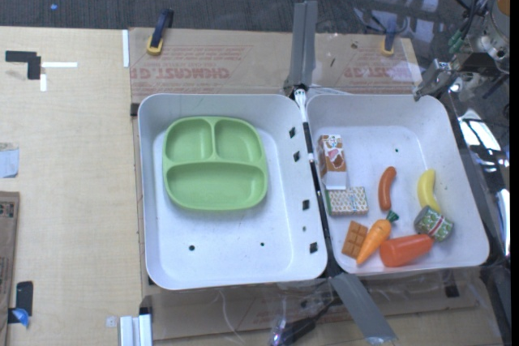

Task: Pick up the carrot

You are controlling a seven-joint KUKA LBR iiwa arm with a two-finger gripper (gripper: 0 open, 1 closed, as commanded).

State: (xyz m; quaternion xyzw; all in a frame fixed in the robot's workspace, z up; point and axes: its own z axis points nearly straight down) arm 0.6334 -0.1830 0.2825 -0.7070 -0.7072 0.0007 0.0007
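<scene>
The carrot [373, 239], orange with a small green top, lies tilted near the front of the right bin [405, 121]. It rests between a brown waffle piece [354, 238] and a red pepper [405, 249], touching both. My gripper [432, 82] hangs at the bin's far right corner, above the rim and well away from the carrot. Part of the wrist is cut off by the view's edge.
The right bin also holds a milk carton [332, 155], a cracker [347, 201], a red sausage [387, 186], a banana [426, 189] and a green speckled item [434, 224]. A green divided plate [216, 163] sits in the left bin [162, 255].
</scene>
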